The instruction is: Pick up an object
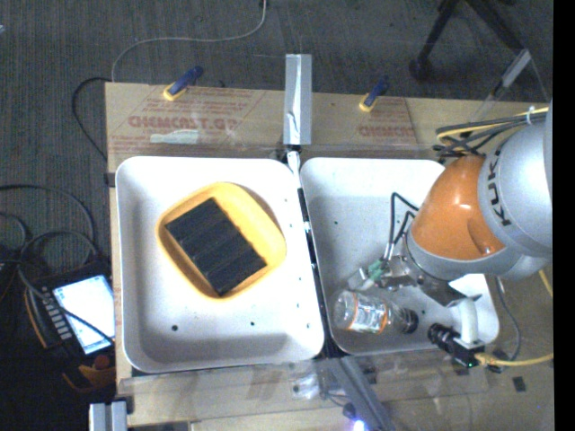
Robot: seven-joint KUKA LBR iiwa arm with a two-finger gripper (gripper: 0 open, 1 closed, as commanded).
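A clear plastic bottle (362,313) with an orange-and-white label lies on its side near the front edge of the right bin (350,196). Its dark cap end points right. My gripper (377,273) hangs low in the right bin, just above and behind the bottle and very close to it. The grey arm with its orange band covers the bin's right half. In the left bin (144,330) sits a yellow dish (260,206) with a black ribbed slab (216,245) resting in it.
A metal divider post (297,97) stands behind the seam between the two bins. Two blue-and-yellow clamps (182,82) hold the cardboard backing at the bench's far edge. Bare white floor shows in the right bin's rear left part.
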